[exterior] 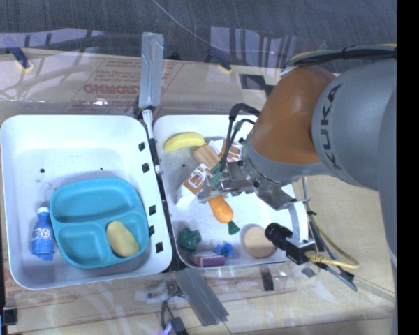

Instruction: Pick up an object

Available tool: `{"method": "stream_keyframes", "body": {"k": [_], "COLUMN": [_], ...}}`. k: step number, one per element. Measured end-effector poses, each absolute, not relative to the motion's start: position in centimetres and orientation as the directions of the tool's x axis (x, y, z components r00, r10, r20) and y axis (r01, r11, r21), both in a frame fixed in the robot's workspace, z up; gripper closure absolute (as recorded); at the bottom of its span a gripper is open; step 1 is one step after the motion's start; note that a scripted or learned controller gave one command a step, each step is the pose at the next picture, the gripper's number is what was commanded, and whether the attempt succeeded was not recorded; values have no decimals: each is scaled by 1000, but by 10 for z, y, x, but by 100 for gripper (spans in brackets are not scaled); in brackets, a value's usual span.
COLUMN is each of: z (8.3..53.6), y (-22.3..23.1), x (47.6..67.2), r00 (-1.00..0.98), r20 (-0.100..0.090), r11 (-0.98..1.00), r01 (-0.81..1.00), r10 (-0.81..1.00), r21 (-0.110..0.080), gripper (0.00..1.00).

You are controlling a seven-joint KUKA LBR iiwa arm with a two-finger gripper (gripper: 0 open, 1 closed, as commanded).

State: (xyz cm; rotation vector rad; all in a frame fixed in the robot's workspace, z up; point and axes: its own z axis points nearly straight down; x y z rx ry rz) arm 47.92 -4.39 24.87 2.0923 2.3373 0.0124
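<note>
Where the right bin (169, 208) comes closest to the camera, a purple block (208, 259) lies against the near wall, with a small blue piece (225, 250) just beside it on the right. A green lump (190, 239) sits just behind the block, and a round tan piece (255, 241) rests near the bin's near right corner. Across the divider, the left bin (14, 138) bears a blue tray (91, 201) with three compartments. A yellow lump (123, 237) sits in the tray's near right compartment. A blue bottle (42, 234) lies outside the tray, against its left rim. Mid-bin on the right, an orange carrot (222, 209) lies at a slant, green tip pointing toward the tan piece. The gripper (220, 182) hangs low right over the carrot's upper end, and a brown-and-white carton (197, 176) lies touching or nearly touching its left side. Whether the gripper is spread or closed cannot be told, since wrist hardware and the clutter below mask it; nothing is seen held. The grey arm (356, 131), with its orange band (293, 117), covers the bin's right part. Farther back, a banana (184, 142) lies near the far wall, just behind the carton. A clear sheet (77, 75) covers the bench beyond both bins.
</note>
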Motion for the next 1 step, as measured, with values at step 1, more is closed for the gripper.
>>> {"method": "stream_keyframes", "body": {"k": [1], "z": [316], "y": [-38], "x": [489], "r00": [-197], "r20": [0], "r11": [197], "r01": [980], "r10": [980], "r21": [3], "gripper": [100]}}
